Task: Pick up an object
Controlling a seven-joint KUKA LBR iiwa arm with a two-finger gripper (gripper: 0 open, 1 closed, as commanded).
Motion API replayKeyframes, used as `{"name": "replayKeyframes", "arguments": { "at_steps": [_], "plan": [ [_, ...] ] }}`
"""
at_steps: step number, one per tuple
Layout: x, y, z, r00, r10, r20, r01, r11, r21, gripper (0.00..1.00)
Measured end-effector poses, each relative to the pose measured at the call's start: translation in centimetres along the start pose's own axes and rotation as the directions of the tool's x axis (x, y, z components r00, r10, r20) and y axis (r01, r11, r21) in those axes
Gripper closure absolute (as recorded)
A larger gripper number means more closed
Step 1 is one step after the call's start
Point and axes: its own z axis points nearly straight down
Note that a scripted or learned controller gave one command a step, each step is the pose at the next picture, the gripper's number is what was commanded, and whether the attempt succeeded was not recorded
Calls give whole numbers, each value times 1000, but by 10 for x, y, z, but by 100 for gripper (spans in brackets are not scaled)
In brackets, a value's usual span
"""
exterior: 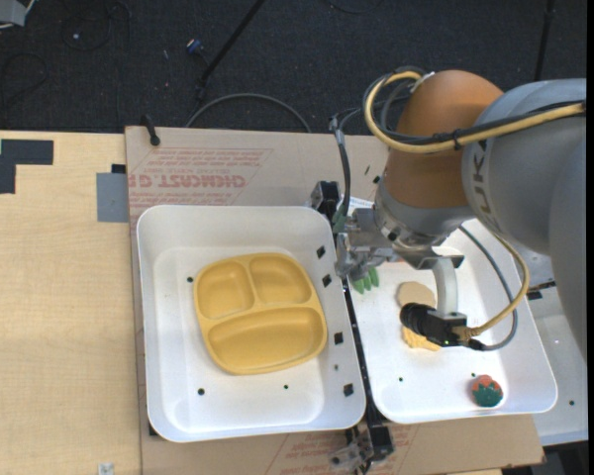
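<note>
Yellow plastic divided plate (259,312), three compartments, glossy, lying flat in left bin (168,255). Right bin (535,384): tan flat piece (414,295), yellow item (418,338), small red-and-green round toy (486,391), green item (364,280) beneath gripper (361,265); jaw state cannot be told. Arm (445,156) overhangs bin.

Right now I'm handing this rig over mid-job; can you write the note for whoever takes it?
Gripper: low over the right bin's left edge, next to a green item; finger state can't be judged.
Right bin: tan and yellow pieces mid-bin, small red-green object near the front right corner.
Left bin: yellow divided tray.
Done: no pick visible.
Left: grasp one object and lift it.
</note>
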Motion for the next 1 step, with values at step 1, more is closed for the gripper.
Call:
{"name": "replayKeyframes", "arguments": {
  "at_steps": [1],
  "plan": [
    [54, -4, -6, 1000, -1, 1, 1, 1000, 1, 100]
  ]
}}
